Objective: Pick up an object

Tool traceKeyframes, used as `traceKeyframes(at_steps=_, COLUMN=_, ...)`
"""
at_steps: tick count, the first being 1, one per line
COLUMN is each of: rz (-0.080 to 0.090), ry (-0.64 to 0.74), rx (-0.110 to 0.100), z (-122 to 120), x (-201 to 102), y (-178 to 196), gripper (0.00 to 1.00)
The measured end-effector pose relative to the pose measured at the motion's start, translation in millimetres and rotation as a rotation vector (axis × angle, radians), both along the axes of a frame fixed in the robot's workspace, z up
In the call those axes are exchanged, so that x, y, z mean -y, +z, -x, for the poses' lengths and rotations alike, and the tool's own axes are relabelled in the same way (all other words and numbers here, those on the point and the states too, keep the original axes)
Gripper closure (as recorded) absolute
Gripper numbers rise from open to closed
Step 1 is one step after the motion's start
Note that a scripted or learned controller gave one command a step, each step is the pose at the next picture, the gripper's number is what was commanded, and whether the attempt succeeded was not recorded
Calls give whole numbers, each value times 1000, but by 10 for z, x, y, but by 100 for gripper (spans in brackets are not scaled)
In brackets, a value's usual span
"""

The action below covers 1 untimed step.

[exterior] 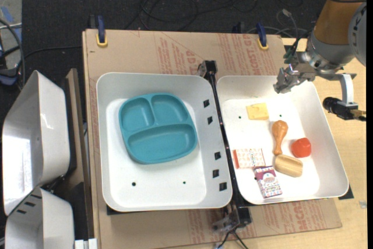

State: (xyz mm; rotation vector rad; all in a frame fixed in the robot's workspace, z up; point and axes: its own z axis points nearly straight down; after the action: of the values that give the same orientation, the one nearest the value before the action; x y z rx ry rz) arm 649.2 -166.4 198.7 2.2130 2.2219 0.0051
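Observation:
The right bin point(303, 192) holds a yellow cheese wedge point(257, 111), a chicken drumstick point(280, 134), a red tomato point(301, 147), a tan bread roll point(288, 165), a small red-and-white card point(249, 157) and a pink carton point(267, 181). My gripper point(284, 83) hangs over the bin's far rim, up and to the right of the cheese wedge. Nothing shows between its fingers.
The left bin point(111, 125) holds a teal divided plate point(157, 127). A black divider with clips point(217, 125) runs between the bins. White tubs point(35, 125) stand at the left. Cables lie on the dark floor beyond the bench.

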Motion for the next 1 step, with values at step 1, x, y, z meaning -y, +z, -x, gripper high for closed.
traceKeyframes(at_steps=1, rz=1, ry=-4, rx=0, z=9, x=84, y=483, gripper=100)
